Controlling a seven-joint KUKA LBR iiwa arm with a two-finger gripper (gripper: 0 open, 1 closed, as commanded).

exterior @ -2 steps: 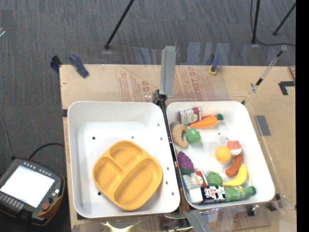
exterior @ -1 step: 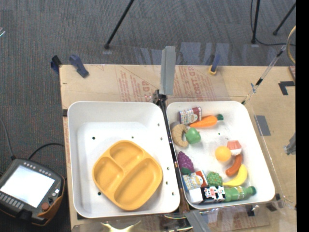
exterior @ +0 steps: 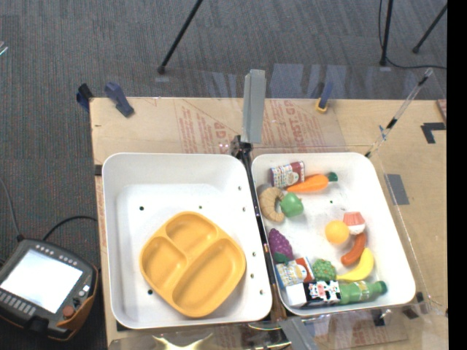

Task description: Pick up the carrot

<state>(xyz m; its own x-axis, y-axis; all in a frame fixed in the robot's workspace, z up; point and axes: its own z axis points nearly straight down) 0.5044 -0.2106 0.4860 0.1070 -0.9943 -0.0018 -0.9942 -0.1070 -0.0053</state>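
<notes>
Whether the claw is open or closed cannot be told, so the account begins at the side the arm enters from. Nearest that side is the right-hand shallow white plastic bin (exterior: 381,188), crowded with toy food. The task's thing, the orange plastic carrot with a green stalk (exterior: 309,184), lies flat in this bin's far part, pointing across it with the stalk toward the arm's side. Its tip is just beside a small red-labelled can (exterior: 286,173), and a green plastic apple (exterior: 292,205) sits close below it, so a descent looks freest over the carrot's middle, with the jaws probably set across its narrow width. Well apart from it, toward the camera, are an orange ball (exterior: 336,232), a red sausage (exterior: 354,249), a yellow banana (exterior: 357,267) and a green bottle (exterior: 361,292), loosely scattered, apparently as distractors. Farther from the arm's side, the left-hand white bin (exterior: 117,195) holds a yellow divided plastic plate (exterior: 193,262). The pick looks not yet begun.
</notes>
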